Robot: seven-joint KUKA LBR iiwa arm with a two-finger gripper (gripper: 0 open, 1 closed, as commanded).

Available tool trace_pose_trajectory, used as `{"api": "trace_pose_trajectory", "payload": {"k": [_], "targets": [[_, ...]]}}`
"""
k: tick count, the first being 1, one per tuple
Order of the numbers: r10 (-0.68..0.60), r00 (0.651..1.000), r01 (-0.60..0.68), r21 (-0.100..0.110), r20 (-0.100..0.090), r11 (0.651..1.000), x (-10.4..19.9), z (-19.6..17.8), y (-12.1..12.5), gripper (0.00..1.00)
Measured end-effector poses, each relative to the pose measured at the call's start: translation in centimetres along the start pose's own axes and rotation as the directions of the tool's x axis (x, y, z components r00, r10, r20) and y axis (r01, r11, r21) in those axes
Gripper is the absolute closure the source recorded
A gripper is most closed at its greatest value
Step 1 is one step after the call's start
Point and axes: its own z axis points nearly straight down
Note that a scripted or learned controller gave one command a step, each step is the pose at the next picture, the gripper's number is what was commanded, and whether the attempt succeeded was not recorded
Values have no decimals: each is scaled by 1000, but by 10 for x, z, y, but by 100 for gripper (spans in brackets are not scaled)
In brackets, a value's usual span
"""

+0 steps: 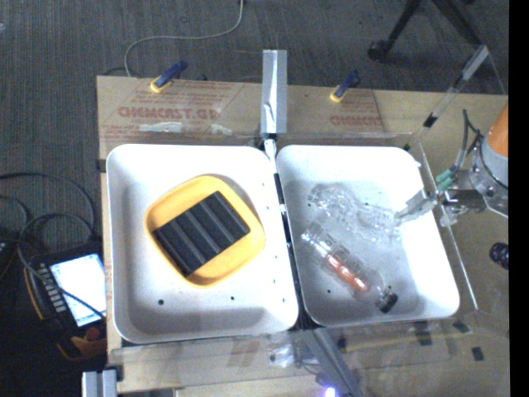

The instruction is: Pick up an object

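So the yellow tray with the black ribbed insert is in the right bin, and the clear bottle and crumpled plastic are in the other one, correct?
Not quite. The camera view shows the yellow tray with the black ribbed insert in the left bin, not the right. The clear bottle and the crumpled plastic share the right bin, where the gripper reaches in.

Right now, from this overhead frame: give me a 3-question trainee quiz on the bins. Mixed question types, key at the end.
1. True or false: the yellow tray with the black ribbed insert lies in the left bin.
2. Multiple choice: the clear tube with orange contents lies
A. in the left bin
B. in the right bin
C. on the floor
3. Fill in: the crumpled clear plastic item sits toward the ___ of the right bin, relative to the tube.

Key: 1 true; 2 B; 3 back
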Motion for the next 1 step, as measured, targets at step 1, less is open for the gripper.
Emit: {"api": "trace_pose_trajectory", "payload": {"k": [1], "targets": [[-117, 993, 117, -1, -2, 993, 52, 102, -15, 0]]}}
